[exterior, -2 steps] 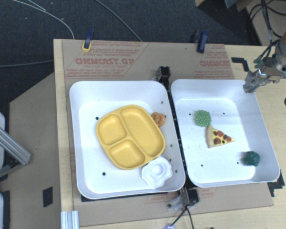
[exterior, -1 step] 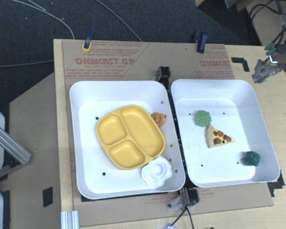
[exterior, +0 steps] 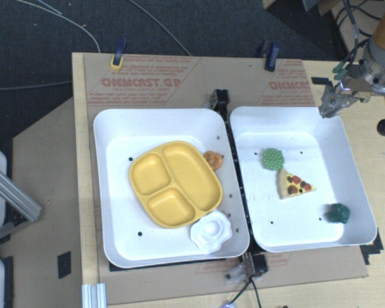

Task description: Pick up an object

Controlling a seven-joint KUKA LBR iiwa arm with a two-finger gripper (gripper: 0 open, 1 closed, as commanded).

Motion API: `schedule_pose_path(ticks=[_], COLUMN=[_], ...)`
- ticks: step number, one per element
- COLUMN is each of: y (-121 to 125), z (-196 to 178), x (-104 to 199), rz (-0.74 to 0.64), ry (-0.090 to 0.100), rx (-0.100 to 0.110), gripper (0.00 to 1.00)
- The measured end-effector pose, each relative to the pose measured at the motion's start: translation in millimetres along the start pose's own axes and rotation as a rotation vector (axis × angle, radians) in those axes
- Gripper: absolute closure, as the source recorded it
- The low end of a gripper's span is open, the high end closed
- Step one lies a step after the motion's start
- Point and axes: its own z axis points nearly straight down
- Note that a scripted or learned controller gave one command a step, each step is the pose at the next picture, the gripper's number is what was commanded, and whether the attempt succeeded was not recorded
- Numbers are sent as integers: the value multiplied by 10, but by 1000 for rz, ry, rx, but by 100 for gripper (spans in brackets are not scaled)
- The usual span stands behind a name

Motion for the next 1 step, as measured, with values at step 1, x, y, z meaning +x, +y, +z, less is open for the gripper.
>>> schedule_pose_path(ticks=[1], y=[24], z=[206], x=[534], rz=[-1], ry=[0], rx=[1], gripper=[100])
